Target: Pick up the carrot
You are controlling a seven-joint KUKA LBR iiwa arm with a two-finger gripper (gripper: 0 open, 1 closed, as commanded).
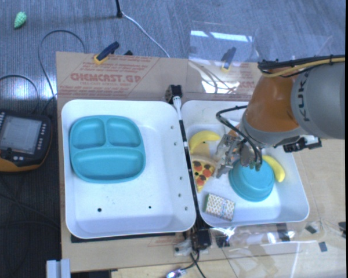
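My gripper (231, 157) hangs low over the middle of the right bin (290, 213), under the arm's orange band (271, 106). It sits between a yellow fruit-shaped toy (203, 139) on its left and a blue bowl (253, 181) on its lower right. Just below and left of it lies an orange pizza-slice toy (202, 171) with dark spots. The gripper body and wrist cover the bin floor directly beneath them, so whatever lies there is hidden.
A yellow banana (276, 168) rests behind the bowl. A speckled pale block (220, 206) lies near the right bin's front. The left bin (127, 210) holds a blue divided plate (107, 147). A black divider (185, 155) runs between the bins.
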